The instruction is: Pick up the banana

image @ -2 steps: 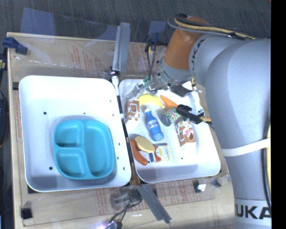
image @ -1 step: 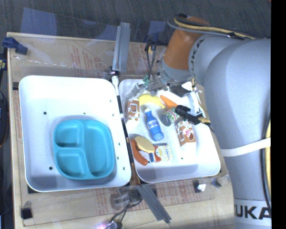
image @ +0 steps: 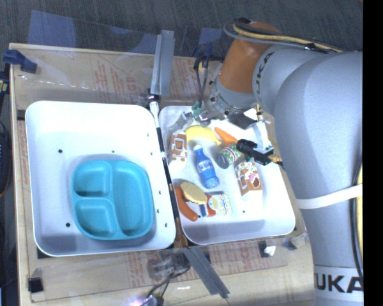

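The yellow banana (image: 201, 134) lies at the back of the right bin (image: 277, 225), between a small printed box (image: 178, 146) and an orange carrot (image: 225, 134). My gripper (image: 204, 115) hangs low over the bin's back edge, just behind and above the banana and very close to it. The wrist with its orange band (image: 242, 59) rises behind the gripper, and the grey arm covers the bin's right side. I see nothing lifted off the bin floor.
Crowded around the banana are a blue bottle (image: 206, 166), a green can (image: 228, 156), a brown carton (image: 247, 176), a hot dog (image: 185, 206), a bun (image: 193, 190) and a small cup (image: 219, 203). The left bin (image: 45, 126) holds a blue divided tray (image: 112, 198).
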You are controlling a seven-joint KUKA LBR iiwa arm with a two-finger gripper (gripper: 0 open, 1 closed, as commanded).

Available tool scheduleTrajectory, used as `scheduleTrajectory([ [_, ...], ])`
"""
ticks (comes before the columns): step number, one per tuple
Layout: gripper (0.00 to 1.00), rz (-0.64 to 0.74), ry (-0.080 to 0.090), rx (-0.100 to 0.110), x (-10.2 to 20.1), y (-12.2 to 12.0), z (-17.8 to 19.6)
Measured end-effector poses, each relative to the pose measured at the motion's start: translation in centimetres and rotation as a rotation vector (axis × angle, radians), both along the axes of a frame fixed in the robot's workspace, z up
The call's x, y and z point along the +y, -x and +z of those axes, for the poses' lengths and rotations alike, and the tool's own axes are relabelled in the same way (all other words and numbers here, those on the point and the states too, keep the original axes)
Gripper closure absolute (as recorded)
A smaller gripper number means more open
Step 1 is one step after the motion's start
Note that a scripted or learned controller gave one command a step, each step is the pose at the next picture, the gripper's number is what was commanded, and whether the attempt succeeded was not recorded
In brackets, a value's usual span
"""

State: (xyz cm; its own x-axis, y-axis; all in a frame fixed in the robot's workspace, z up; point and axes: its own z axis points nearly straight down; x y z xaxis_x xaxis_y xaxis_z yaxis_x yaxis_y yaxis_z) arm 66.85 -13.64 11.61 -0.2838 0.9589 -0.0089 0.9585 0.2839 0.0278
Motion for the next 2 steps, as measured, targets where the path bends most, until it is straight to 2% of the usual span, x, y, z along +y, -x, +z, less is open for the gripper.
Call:
scheduleTrajectory([
  [1, 0.00, -0.041, -0.003, -0.001, -0.2, 0.0, -0.1],
  [2, 0.00, 0.030, 0.001, -0.017, -1.7, 1.6, 0.0],
])
